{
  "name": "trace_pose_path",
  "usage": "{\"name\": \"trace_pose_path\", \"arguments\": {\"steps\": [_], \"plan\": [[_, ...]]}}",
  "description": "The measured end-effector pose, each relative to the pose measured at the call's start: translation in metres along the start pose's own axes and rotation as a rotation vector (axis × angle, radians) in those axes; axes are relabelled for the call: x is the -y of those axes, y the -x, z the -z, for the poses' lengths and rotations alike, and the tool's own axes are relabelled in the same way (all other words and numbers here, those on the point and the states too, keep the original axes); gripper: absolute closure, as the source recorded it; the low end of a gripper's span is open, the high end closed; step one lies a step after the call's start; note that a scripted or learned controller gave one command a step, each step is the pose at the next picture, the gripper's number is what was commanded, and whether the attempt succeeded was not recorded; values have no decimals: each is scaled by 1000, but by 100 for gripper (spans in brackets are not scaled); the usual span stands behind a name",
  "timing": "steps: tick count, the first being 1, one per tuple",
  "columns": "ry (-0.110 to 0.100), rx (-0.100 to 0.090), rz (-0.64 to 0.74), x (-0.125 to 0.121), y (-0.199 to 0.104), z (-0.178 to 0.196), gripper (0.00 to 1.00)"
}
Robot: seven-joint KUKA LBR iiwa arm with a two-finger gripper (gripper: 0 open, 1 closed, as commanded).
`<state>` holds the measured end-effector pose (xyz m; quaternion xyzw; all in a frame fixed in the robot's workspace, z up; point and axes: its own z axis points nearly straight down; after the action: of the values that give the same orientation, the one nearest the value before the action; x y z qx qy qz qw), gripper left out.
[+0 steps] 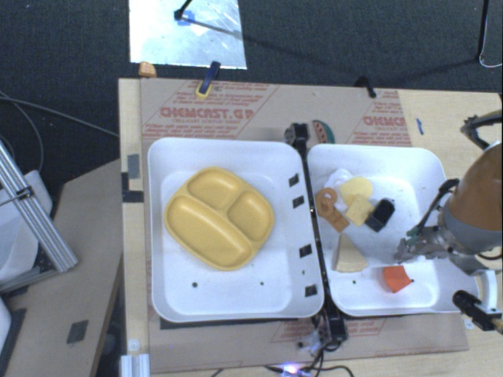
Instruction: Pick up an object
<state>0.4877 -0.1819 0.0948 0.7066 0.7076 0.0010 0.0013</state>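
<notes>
An orange block (397,279) lies near the front of the right bin (428,163), just below and beside the gripper (410,247), which hangs low over the bin floor; whether its fingers are apart or together cannot be told from this angle, and nothing is seen between them. Toward the bin's left side sits a cluster of small items: a black piece (380,214), a pale yellow round piece (357,188) touching a yellow block (359,209), a brown ring-shaped piece (327,203), and a cream wedge (348,255) nearer the front. The grey arm with its orange band (479,203) reaches in from the right. In the left bin (181,297) rests a yellow divided tray (219,217), tilted at an angle.
</notes>
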Motion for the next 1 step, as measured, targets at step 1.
{"name": "trace_pose_path", "arguments": {"steps": [1], "plan": [[-3, -2, 4, 1, -24, -11, 100]]}}
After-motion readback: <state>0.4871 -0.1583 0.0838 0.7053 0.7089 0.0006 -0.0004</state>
